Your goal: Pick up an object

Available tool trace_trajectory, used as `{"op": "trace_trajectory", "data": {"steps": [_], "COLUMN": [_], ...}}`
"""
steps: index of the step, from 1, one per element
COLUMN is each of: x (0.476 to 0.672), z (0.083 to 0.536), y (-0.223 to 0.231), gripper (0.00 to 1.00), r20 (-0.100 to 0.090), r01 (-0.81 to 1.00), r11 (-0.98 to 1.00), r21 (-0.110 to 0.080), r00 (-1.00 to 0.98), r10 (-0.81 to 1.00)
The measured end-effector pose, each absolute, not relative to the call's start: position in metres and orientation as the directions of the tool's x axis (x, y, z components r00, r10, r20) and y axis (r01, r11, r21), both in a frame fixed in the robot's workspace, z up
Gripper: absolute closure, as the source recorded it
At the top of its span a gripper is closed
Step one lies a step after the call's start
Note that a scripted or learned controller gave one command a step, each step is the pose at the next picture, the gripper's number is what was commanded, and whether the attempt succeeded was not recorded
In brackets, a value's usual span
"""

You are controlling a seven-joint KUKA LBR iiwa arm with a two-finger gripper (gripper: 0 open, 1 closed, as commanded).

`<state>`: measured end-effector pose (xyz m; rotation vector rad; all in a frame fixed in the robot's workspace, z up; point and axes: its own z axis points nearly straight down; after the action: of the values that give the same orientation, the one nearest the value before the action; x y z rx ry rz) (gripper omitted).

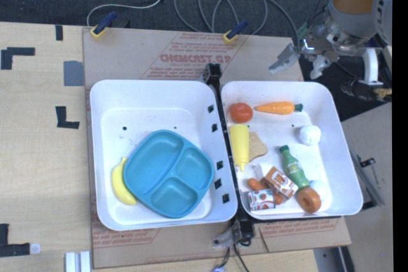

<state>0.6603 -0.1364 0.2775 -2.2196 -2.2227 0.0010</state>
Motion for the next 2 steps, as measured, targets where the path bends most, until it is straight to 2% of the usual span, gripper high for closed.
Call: {"op": "trace_trajectory", "data": {"steps": [1, 2], "x": [0.667, 0.563], "z": [0.140, 0.108], "y": [-0.147, -0.133], "gripper": [0.00, 0.00], "r20": [0.000, -0.002], "r01": [1.000, 1.000], "r11": [0.001, -0.003], "r21": [-0.008, -0.005], "r00": [-0.001, 0.003], "r10": [1.000, 1.000]}}
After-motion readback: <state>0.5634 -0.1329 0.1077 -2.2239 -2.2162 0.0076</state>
